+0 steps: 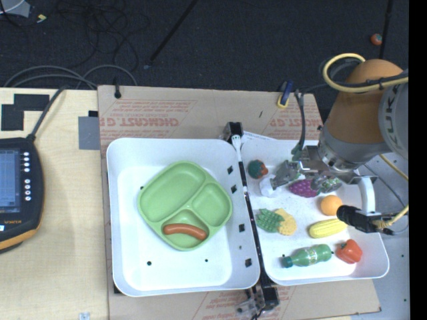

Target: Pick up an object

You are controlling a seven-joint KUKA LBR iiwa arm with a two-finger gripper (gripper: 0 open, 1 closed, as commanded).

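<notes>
The gripper (288, 173) hangs low in the right bin (373, 270), and I cannot tell its state. Just beside it sits a bunch of purple grapes (304, 189). They look like a light, hard, bumpy toy, a bit slippery. Pinching across the middle seems best.

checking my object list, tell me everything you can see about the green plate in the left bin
The green plate is a rounded, pale green tray, plastic by its look, split into three compartments by raised ridges. It lies flat and slightly rotated on the floor of the left bin, about centred. A toy sausage lies in its near compartment; the other two hold nothing.
</notes>
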